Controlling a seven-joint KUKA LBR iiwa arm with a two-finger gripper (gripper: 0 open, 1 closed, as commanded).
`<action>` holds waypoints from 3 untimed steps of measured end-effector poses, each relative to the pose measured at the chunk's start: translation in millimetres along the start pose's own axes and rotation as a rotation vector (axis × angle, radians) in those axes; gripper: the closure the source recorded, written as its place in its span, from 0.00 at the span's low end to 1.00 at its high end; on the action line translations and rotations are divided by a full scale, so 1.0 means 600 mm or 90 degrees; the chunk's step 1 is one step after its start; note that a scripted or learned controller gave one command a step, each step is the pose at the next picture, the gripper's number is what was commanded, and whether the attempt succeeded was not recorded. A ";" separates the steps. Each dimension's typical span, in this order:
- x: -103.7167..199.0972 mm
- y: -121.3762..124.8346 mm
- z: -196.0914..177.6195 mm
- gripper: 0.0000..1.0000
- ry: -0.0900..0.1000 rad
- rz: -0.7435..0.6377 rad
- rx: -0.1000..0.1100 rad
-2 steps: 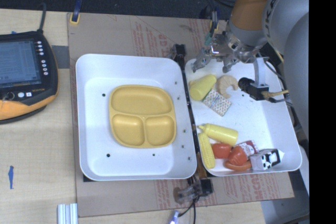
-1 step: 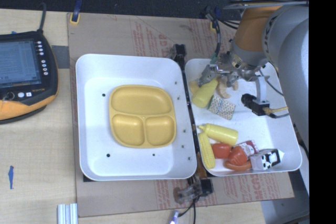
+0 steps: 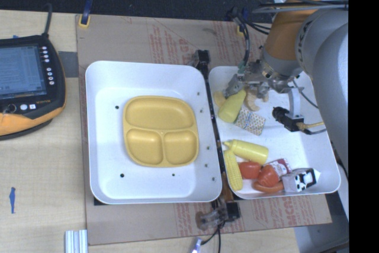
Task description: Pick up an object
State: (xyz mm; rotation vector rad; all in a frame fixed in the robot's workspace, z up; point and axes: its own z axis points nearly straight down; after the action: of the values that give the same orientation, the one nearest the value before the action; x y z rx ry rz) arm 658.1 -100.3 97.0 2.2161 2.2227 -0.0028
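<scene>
whether the jaws are spread or pressed together cannot be told; the gripper sits low in the right bin, at its far end, just above a yellow bottle and a patterned packet. the left bin carries a yellow divided plate.

Arm's gripper is down in the right bin by a yellow bottle; yellow tray sits in the left bin.

two white bins, one yellow tray, one tablet
</scene>
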 end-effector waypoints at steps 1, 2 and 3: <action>0.008 -0.016 0.006 0.00 0.000 0.000 0.002; 0.007 -0.007 0.009 0.00 0.004 0.001 0.011; -0.051 -0.224 0.000 0.00 0.002 -0.001 0.003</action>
State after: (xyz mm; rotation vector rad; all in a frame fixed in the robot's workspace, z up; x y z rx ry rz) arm 524.1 -131.1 96.8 2.2180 2.2284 -0.0056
